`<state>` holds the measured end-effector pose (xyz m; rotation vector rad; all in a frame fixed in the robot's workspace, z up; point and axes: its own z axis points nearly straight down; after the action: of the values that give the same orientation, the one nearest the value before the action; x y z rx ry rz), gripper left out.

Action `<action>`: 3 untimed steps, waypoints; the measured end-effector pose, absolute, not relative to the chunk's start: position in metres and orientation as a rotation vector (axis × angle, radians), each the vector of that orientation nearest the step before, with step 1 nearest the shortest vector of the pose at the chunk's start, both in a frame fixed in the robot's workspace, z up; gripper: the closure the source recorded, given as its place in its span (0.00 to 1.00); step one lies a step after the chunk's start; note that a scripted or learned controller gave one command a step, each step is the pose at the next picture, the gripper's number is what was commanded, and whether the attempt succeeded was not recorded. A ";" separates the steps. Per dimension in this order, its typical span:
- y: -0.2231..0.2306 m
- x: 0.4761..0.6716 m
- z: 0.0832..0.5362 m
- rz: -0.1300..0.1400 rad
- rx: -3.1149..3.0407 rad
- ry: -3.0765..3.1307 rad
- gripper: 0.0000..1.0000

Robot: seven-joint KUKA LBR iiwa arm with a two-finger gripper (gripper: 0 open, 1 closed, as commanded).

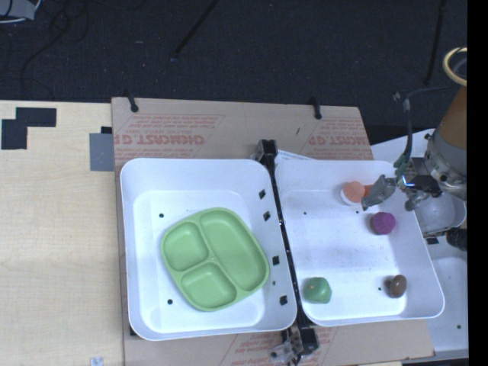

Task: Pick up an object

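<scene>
The right bin contains four small objects. A pink-orange object lies near the far wall of the bin, toward its middle. A purple object lies to the right of it and nearer the camera, close to the right wall. A brown object lies in the near right corner area, and a green object lies in the near left corner area, close to the divider between the bins. All four objects rest apart from one another on the bin floor. The gripper is positioned over the far right part of the bin, between the pink-orange object and the purple object. One dark finger reaches to just beside the pink-orange object; contact cannot be confirmed. No object is visible between the fingers, and the jaw opening cannot be determined from this angle. The arm enters from the right edge. The left bin holds a green divided plate with three compartments, resting flat.
</scene>
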<state>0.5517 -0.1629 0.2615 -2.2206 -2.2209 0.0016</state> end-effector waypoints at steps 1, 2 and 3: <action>-0.153 0.550 0.211 0.007 -2.218 -2.214 0.00; -0.147 0.546 0.148 0.007 -2.215 -2.216 0.00; -0.145 0.545 0.094 0.006 -2.216 -2.215 0.00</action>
<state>0.5448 -0.1455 0.0935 -2.2164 -2.2154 0.0064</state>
